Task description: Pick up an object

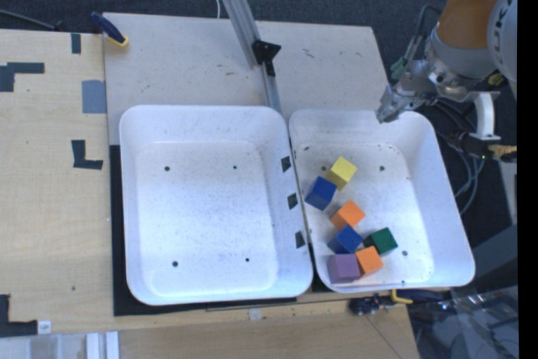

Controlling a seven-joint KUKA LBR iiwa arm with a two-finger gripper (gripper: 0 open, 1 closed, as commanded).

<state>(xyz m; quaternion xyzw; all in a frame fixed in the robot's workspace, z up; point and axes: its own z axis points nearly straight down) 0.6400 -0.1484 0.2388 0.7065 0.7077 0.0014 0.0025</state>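
Note:
Several small cubes lie in the right bin (437, 181): a yellow cube (342, 171), a blue cube (320, 192), an orange cube (348, 214), a second blue cube (345, 240), a green cube (383, 241), a second orange cube (369, 260) and a purple cube (343, 268). My gripper (389, 112) hangs over the bin's back right corner, up and to the right of the yellow cube, apart from all cubes. Nothing shows between its tips.
The left bin (134, 181) sits beside the right one, sharing a middle rim. A grey metal bar (239, 4) slants down from the top to the bins' back edge. Cables hang at the right of the arm (471, 21).

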